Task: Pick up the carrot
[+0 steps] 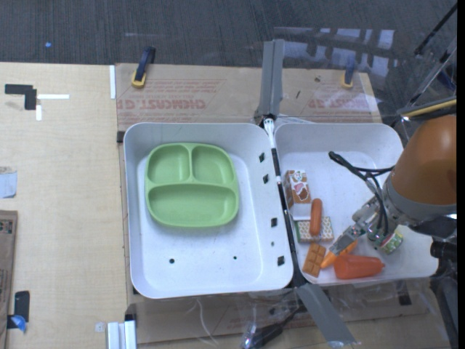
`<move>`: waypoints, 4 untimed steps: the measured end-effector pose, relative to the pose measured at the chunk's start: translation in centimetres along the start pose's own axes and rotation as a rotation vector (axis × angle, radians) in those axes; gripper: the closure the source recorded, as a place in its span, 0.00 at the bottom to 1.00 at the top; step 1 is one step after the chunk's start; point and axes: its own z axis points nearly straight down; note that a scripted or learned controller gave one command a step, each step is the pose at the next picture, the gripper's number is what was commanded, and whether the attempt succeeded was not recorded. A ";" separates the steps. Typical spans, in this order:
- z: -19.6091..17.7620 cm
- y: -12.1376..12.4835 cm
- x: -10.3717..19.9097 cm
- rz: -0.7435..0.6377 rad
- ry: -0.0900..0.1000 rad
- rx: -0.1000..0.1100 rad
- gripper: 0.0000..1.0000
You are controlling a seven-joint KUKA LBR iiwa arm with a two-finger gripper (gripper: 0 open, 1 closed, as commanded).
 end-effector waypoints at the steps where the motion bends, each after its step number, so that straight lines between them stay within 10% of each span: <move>1: 3.3 0.0 -4.3 -0.031 -0.001 -0.001 0.00; 2: 2.4 0.0 -4.4 -0.027 -0.002 -0.002 1.00; 3: -6.1 1.2 -2.3 0.045 -0.002 -0.001 1.00; 4: -6.1 1.2 -2.3 0.046 -0.002 -0.001 0.00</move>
